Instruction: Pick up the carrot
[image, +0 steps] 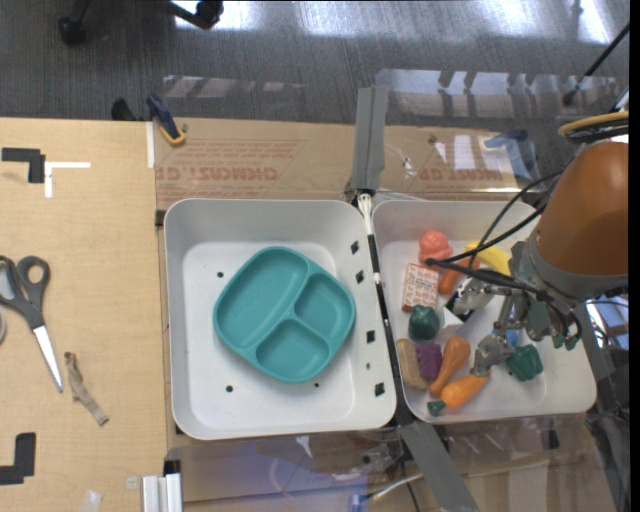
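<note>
The carrot (463, 391) lies at the front of the right bin (570, 400), orange, its green end pointing toward the bin's front-left corner. Just beside it, up and to the left, sit a second orange piece (453, 356), a purple toy (428, 358) and a dark green one (424, 321); a pink item (435, 245) and a printed card (420, 286) lie further back. The claw (492, 352) hovers just above the carrot's thick end, and I cannot tell from here how its metal tips stand or whether anything is between them. A teal green block (524, 363) rests to its right. The left bin (180, 330) holds a teal divided plate (285, 314). Scissors (32, 310) lie on the desk (80, 250).
</note>
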